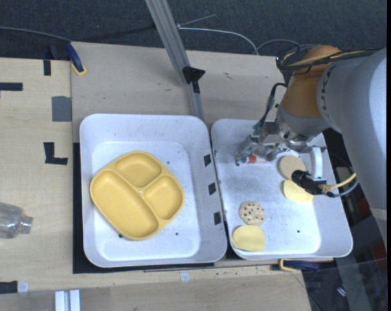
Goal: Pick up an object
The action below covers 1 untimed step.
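We are looking down on the grey arm with its orange band (307, 92), which is reaching in from the right and hanging over the back of the right-hand shallow white bin (325, 238). Its two-finger gripper (255, 149) is sitting low over the bin floor near the back left corner; we cannot tell how it is set or whether it has hold of anything.

The left-hand shallow white bin (98, 238) is carrying a yellow plastic divided plate (136, 194), lying flat.

In the right bin, bare floor is lying open in the middle and toward the front right corner. A pale yellow flat piece (248, 238) is resting at the front left. A pale round biscuit (290, 166) and a yellow piece (298, 192) are lying just right of the gripper, by the right wall. A small round speckled cookie (251, 212) is lying in front of the gripper, well apart from it.
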Motion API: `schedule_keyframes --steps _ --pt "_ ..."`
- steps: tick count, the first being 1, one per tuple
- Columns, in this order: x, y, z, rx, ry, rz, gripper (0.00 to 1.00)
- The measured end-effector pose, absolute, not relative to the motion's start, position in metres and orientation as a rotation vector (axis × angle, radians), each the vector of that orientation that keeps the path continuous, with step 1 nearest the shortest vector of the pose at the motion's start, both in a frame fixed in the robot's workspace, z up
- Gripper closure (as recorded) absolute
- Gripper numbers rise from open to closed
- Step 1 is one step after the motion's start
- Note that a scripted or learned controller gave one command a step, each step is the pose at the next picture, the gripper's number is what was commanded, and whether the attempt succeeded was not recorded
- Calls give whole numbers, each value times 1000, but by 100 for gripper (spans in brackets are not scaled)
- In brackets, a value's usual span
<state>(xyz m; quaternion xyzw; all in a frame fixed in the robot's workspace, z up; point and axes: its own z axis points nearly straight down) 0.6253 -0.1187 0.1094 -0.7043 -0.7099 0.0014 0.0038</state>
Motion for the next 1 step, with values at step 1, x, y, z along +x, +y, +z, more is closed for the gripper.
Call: schedule_keyframes --steps 1 --pt "626 -123 124 -2216 -2223 1 100"
